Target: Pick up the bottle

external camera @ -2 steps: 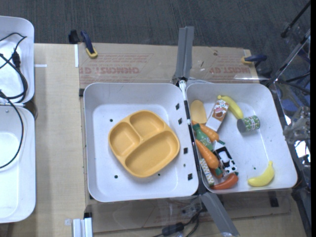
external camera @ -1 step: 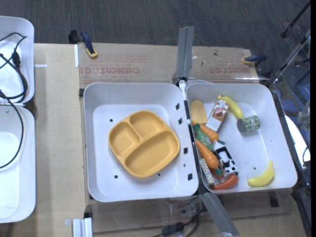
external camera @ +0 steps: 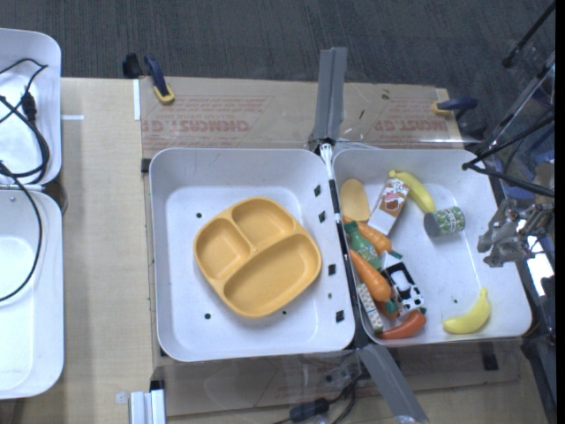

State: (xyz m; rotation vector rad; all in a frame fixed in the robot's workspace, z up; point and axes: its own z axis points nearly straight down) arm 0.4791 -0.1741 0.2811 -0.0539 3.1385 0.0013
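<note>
In the right bin (external camera: 508,321), a green bottle (external camera: 358,236) lies among a pile along the left wall, partly covered by two orange carrots (external camera: 371,272). My gripper (external camera: 500,239) hangs over that bin's right side, just right of a grey and green can (external camera: 444,222) and well apart from the bottle. Nothing shows in its grasp.
The right bin also holds a small carton (external camera: 391,205), a tan oval piece (external camera: 355,200), two yellow bananas (external camera: 468,316) (external camera: 415,190), a red pepper (external camera: 402,327) and a black-and-white item (external camera: 403,285). The left bin (external camera: 168,237) holds a yellow divided plate (external camera: 256,256).
</note>
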